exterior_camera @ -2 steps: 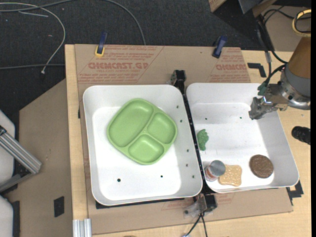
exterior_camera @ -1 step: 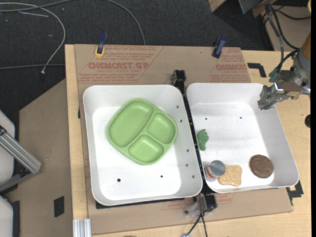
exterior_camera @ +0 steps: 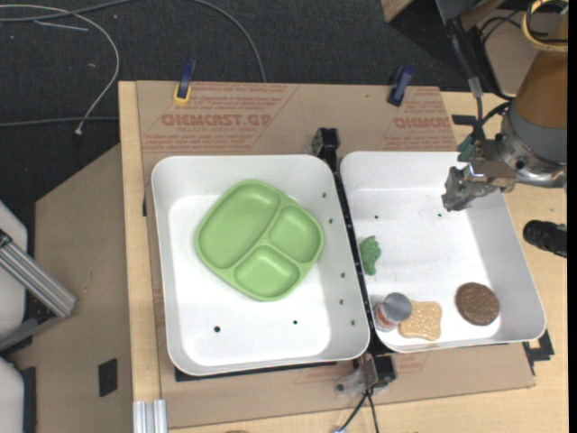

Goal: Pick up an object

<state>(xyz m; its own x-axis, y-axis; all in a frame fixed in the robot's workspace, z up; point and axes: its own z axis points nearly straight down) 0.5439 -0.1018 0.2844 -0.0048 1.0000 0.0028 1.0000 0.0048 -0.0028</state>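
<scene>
In the right bin (exterior_camera: 424, 170) lie a small green leafy piece (exterior_camera: 370, 253) near the left wall, a small can on its side with a silver end (exterior_camera: 392, 310), a tan cracker-like piece (exterior_camera: 422, 320) beside it, and a brown round cookie (exterior_camera: 477, 303) at the front right. My gripper (exterior_camera: 460, 192) hangs over the bin's far right part, well apart from all of these objects. Nothing shows between its fingers.
The left bin (exterior_camera: 171, 242) holds a green divided plate (exterior_camera: 260, 239) with three compartments. Blue clamps (exterior_camera: 186, 78) (exterior_camera: 401, 85) sit at the cardboard's back edge. A black divider (exterior_camera: 335, 206) runs between the bins. Cables lie on the dark floor behind.
</scene>
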